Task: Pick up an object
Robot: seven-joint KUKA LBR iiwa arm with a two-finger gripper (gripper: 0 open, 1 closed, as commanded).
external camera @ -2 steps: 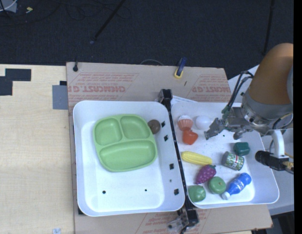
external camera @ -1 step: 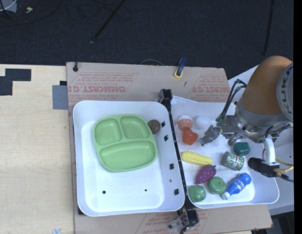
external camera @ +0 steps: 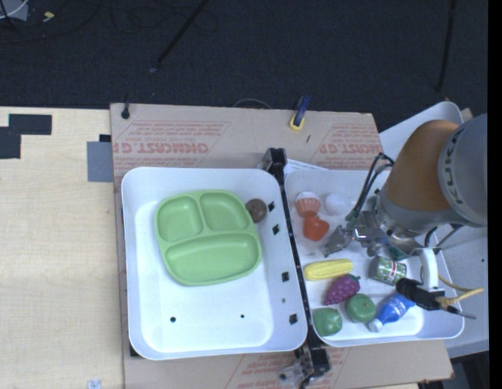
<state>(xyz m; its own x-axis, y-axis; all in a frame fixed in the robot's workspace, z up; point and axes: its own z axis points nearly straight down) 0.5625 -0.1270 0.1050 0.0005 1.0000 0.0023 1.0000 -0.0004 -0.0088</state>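
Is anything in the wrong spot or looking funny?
One thing stands out: a small brown ball sits alone in the left bin, touching the green divided plate, not on it. The other toy foods, like the yellow corn and purple grapes, crowd the right bin. Nothing looks spilled or broken.

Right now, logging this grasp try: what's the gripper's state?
Gripper: cannot be told; it hangs low in the right bin, near the orange toy.

Right bin [external camera: 332,340] partly behind arm [external camera: 429,177]
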